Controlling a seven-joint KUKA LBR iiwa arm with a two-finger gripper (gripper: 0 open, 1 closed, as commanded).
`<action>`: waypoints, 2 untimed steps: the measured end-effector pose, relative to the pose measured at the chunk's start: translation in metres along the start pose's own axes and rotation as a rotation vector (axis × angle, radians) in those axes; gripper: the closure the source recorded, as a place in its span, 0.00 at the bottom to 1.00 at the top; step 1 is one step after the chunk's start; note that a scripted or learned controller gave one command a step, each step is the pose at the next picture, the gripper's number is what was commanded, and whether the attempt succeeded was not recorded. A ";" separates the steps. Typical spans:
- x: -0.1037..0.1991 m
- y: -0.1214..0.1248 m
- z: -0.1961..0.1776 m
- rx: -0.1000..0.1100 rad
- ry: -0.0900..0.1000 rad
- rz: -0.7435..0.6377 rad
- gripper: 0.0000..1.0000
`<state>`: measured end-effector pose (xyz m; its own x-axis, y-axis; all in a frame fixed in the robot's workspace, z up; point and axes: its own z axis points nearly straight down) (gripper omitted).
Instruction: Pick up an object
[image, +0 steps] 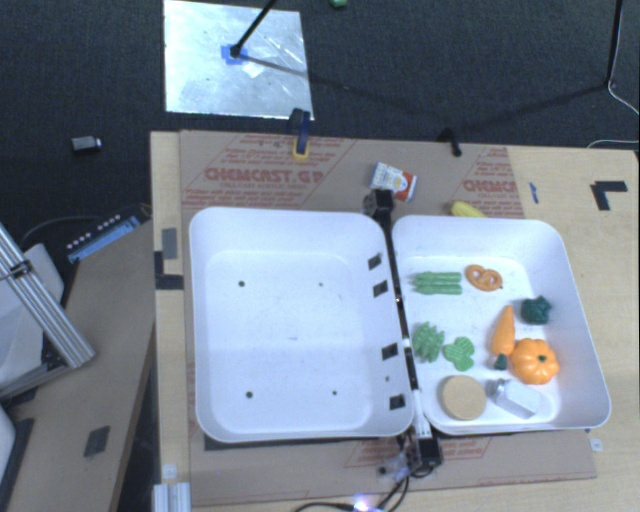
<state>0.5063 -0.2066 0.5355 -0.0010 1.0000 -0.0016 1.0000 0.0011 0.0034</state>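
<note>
I cannot tell the gripper's state, and nothing looks picked yet, since the pumpkin (533, 361), carrot (502, 330), pretzel (483, 277) and round cookie (463, 396) all lie loose in the right bin (575, 300), probably scattered apart for easy grasping.

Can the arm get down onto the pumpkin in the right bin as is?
Probably yes. The pumpkin sits uncovered in the right bin near its right wall, the side the arm enters from. The carrot touches it, so a grasp may nudge that.
</note>
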 end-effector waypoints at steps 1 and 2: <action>0.000 0.001 -0.012 -0.004 -0.001 -0.003 1.00; 0.000 0.001 -0.011 -0.004 -0.001 -0.003 0.00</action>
<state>0.5068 -0.2065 0.5469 -0.0038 1.0000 -0.0029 1.0000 0.0038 0.0071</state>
